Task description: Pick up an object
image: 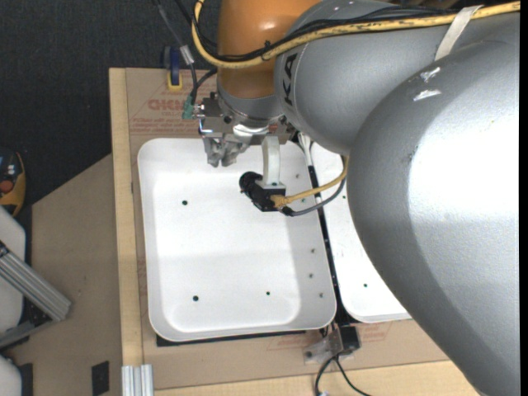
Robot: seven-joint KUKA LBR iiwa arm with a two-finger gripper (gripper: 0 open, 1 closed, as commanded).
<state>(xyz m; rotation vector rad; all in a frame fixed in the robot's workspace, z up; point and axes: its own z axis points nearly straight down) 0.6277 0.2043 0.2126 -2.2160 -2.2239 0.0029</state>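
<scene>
My gripper [220,153] hangs over the far edge of the left white bin [173,246], pointing down near the bin's back wall. The orange band [260,23] and the grey wrist sit right above it and hide the bin's far right corner. A black fitting [258,191] with a yellow cable hangs from the wrist just right of the gripper, low over the bin floor. I cannot make out anything between the gripper's tips.
The right white bin [363,304] lies mostly under the big grey arm link [437,180]. Both bins rest on a brown cardboard sheet [124,180]. A blue and yellow clip [174,66] sits at the cardboard's far edge. A metal rail [33,283] lies at the left.
</scene>
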